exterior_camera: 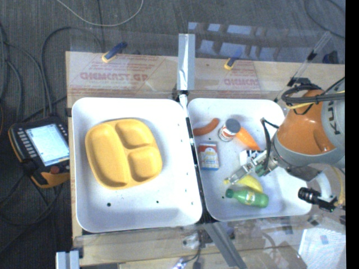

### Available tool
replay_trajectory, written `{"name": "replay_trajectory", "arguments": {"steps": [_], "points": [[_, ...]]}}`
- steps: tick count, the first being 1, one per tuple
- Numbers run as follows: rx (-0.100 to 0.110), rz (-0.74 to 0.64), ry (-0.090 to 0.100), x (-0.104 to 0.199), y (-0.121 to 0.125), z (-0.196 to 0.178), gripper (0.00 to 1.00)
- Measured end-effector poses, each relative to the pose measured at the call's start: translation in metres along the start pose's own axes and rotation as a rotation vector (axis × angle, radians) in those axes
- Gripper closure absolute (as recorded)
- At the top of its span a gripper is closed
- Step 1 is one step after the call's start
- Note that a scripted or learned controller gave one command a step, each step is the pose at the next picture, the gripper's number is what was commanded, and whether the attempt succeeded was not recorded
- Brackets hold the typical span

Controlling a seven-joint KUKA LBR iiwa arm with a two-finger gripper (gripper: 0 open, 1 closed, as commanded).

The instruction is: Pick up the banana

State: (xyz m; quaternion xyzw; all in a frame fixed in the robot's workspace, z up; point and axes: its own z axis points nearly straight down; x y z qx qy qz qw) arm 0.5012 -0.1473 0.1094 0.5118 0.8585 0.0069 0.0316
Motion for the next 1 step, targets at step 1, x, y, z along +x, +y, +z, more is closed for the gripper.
{"name": "replay_trajectory", "arguments": {"steps": [1], "points": [[0.000,0.133,0.007,0.0040,0.0019,0.0003,0.00]]}}
